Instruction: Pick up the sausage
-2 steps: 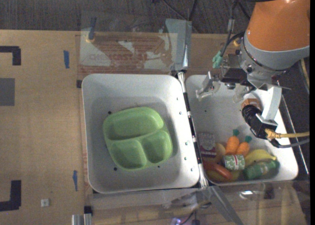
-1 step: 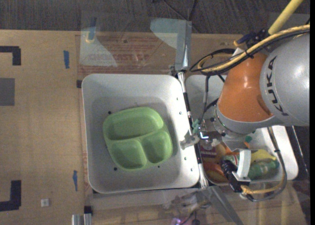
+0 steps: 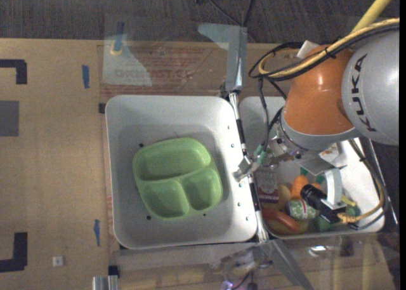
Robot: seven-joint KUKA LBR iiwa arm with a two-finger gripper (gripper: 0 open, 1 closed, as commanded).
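A reddish-orange elongated piece, apparently the sausage (image 3: 283, 220), lies near the front left corner of the right bin (image 3: 250, 112). It sits among several toy foods, partly tucked under them. The gripper (image 3: 262, 167) hangs low over the left side of that bin, just beside the wall between the bins and a little behind the sausage. The arm's orange band and wrist cover much of the bin. Nothing can be seen held at the gripper.
A green divided plate (image 3: 177, 177) rests in the left bin (image 3: 127, 124). An orange piece (image 3: 298, 187), a yellowish piece (image 3: 285, 192) and a green-and-red item (image 3: 296, 209) crowd the right bin's front. The bins' shared wall (image 3: 244, 155) runs right beside the gripper.
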